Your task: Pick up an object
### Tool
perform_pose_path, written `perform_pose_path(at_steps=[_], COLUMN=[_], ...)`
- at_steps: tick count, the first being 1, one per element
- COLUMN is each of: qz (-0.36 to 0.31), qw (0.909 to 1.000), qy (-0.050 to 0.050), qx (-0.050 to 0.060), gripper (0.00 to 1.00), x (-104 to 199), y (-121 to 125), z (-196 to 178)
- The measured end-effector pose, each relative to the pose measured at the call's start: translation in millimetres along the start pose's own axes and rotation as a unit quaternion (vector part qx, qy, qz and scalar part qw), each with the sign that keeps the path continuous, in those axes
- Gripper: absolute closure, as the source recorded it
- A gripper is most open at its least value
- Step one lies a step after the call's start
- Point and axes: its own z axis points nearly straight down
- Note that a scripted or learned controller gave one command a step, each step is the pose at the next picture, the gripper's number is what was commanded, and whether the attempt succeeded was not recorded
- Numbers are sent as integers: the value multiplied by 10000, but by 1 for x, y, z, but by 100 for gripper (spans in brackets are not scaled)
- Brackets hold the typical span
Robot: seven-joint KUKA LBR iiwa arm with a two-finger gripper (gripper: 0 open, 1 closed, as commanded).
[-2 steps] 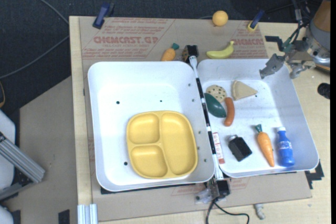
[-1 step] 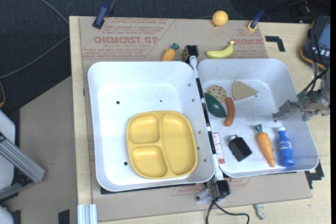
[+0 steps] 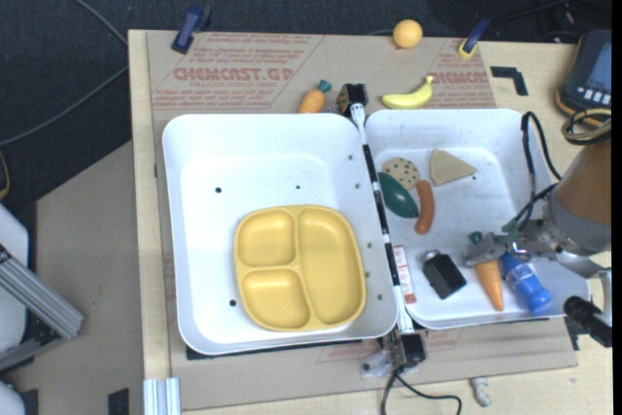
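Note:
My gripper (image 3: 493, 251) hangs low over the right side of the right bin (image 3: 505, 129), reaching in from the right edge. Just below it lie an orange carrot (image 3: 491, 285) and a blue bottle (image 3: 528, 287), side by side. A black block (image 3: 444, 274) sits to the carrot's left. Further back in the same bin are a red sausage (image 3: 425, 207), a dark green piece (image 3: 398, 197), a speckled cookie (image 3: 400, 173) and a tan wedge (image 3: 450, 167). Nothing shows between the gripper and these items that tells of a hold.
The left bin (image 3: 199, 209) holds a yellow divided plate (image 3: 299, 265). Behind the bins on the board lie a banana (image 3: 408, 95), an orange ball (image 3: 408, 34) and a small orange toy (image 3: 313, 100). Blue clamps (image 3: 190, 27) sit at the board's back edge.

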Motion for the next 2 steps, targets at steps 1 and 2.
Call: perform_pose_path(at_steps=[1, 2], qz=[5, -9], qw=[10000, 10000], qy=[-14, 0], qx=[-27, -11], gripper=[100, 100], x=[-1, 63], y=[1, 36], z=[-11, -107])
